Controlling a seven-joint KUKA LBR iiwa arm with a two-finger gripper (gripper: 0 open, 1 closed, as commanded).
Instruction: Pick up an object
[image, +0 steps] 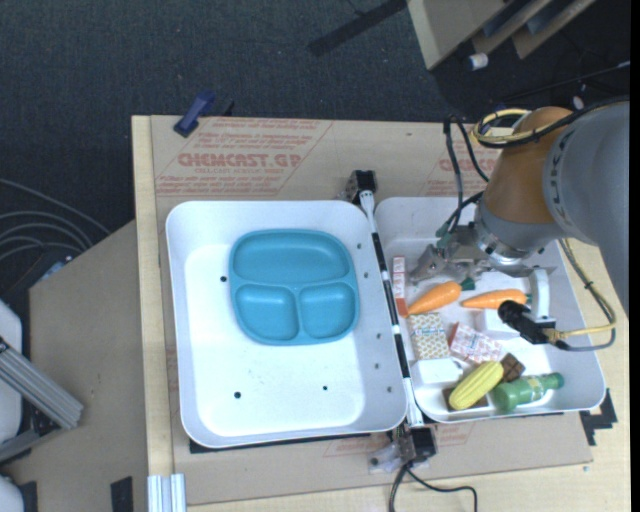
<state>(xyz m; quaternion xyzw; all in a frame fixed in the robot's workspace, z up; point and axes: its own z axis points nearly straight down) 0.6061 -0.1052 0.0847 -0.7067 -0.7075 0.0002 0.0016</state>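
Observation:
My gripper (447, 262) hangs low in the back half of the right bin (588, 352), just above an orange carrot (435, 297) that lies near the bin's left wall. A second carrot (492, 297) lies to its right. Toward the front of the bin are a yellow corn cob (475, 385), a green bottle (524, 391) on its side and a small brown block (512, 366). Two patterned packets (428, 335) (474, 344) lie flat in the middle. Nothing shows between the jaws.
The left bin (200, 380) holds a blue divided plate (293, 284) in its back half. A narrow red-and-white packet (399, 284) stands against the right bin's left wall. The grey arm (560, 180) covers the right bin's back right corner.

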